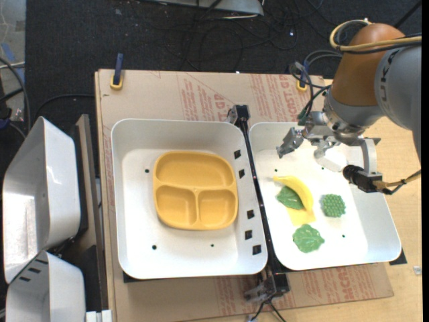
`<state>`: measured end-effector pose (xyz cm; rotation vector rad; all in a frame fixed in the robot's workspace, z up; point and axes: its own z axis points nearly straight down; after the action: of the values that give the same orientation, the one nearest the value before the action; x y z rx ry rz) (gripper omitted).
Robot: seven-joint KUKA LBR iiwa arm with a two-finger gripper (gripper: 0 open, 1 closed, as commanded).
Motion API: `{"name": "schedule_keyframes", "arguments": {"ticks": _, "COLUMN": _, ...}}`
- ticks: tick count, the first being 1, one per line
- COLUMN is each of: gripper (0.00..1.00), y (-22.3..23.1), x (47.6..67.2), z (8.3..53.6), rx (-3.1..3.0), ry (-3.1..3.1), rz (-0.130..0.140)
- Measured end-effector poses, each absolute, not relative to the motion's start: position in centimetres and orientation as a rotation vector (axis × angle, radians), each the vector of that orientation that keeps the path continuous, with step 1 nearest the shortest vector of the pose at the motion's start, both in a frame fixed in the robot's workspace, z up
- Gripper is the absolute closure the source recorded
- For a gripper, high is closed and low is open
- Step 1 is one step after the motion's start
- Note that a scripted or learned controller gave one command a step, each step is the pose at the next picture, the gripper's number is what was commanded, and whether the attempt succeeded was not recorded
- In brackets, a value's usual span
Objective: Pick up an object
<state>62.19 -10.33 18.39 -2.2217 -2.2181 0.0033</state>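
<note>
The right bin (375, 243) holds a yellow banana (299, 188) with a dark green leaf-shaped piece (289, 198) lying against its left side. To their right sits a round, bumpy green piece (333, 205), and nearer the front a flat green leafy piece (308, 238). My gripper (305, 150) hangs over the back part of the right bin, above and behind the banana and apart from it. Its fingers stand open with nothing between them.
The left bin (127, 180) holds a yellow divided plate (196, 188). A black divider (253, 186) runs between the two bins. The grey arm with its orange band (365, 42) reaches in from the upper right. Cables trail beside the wrist.
</note>
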Motion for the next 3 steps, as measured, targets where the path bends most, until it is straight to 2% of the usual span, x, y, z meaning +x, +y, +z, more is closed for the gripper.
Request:
{"name": "schedule_keyframes", "arguments": {"ticks": 1, "gripper": 0.0, "y": -11.0, "x": 62.8, "z": 13.2, "rx": -2.222, "ry": -2.218, "rz": 0.004}}
{"name": "schedule_keyframes", "arguments": {"ticks": 2, "gripper": 1.0, "y": -11.0, "x": 62.9, "z": 14.6, "rx": -2.225, "ry": -2.221, "rz": 0.0}}
{"name": "schedule_keyframes", "arguments": {"ticks": 3, "gripper": 1.0, "y": -11.7, "x": 63.1, "z": 19.1, "rx": -2.225, "ry": -2.222, "rz": -0.003}}
